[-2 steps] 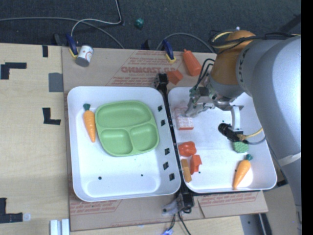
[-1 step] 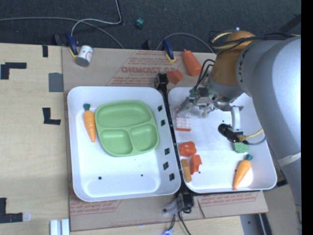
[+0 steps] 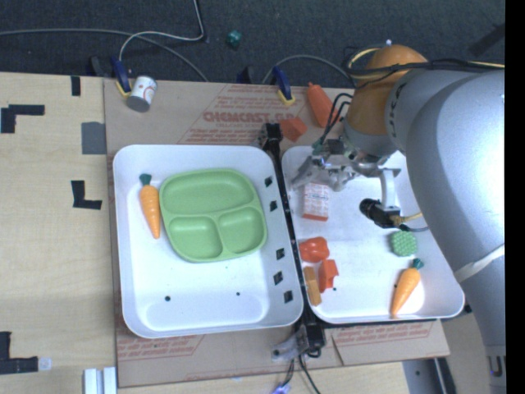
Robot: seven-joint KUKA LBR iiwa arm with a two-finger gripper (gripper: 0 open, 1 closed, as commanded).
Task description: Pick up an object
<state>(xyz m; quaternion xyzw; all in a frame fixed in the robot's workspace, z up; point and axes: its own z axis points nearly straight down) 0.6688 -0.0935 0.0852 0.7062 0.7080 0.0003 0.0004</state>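
Note:
My gripper (image 3: pixel 326 167) hangs over the far left part of the right bin (image 3: pixel 361 306), with the grey arm reaching in from the right. Just below it lies a pale pink and white box (image 3: pixel 316 202); I cannot tell whether it touches the box. Further toward the front are a red-orange chunk (image 3: pixel 314 249), a smaller red-orange piece (image 3: pixel 329 274) and a thin orange stick (image 3: pixel 312 286). A toy carrot (image 3: pixel 404 290) lies at the front right, and a green knobbly piece (image 3: pixel 403 243) sits above it.
The left bin (image 3: pixel 197 310) holds a green divided plate (image 3: pixel 215 214) and a toy carrot (image 3: pixel 150 208) at its left. Behind the bins on the cardboard lie an orange toy (image 3: pixel 318 103), a small orange piece (image 3: pixel 292 127) and a white can (image 3: pixel 142 92).

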